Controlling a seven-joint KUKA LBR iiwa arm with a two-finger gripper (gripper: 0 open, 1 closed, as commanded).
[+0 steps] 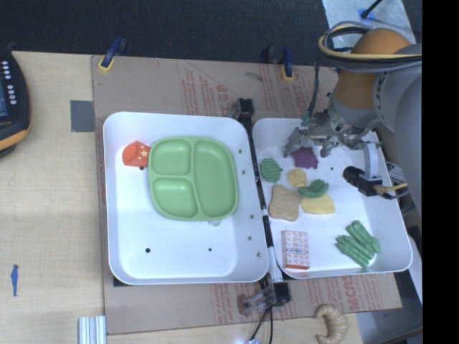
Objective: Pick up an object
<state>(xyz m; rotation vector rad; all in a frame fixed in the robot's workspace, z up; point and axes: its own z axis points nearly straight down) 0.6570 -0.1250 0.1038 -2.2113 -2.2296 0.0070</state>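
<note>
My gripper [310, 146] hangs over the far part of the right bin [391, 224], its fingers spread open. A purple toy [305, 158] like a bunch of grapes lies just below and between the fingertips, not lifted. Near it lie a round green piece [270, 169], a small yellow piece [297, 177], a dark green leafy piece [313, 188], a tan slice [284, 203] and a yellow wedge [318, 206]. Green beans [358, 241] and a red and white box [295, 249] lie near the bin's front edge.
The left bin [129, 249] holds a green divided plate [193, 178] and a red piece [135, 154] at its far left. A brown curled object [331, 322] lies on the bench in front of the bins. A handset [11, 102] sits at the left edge.
</note>
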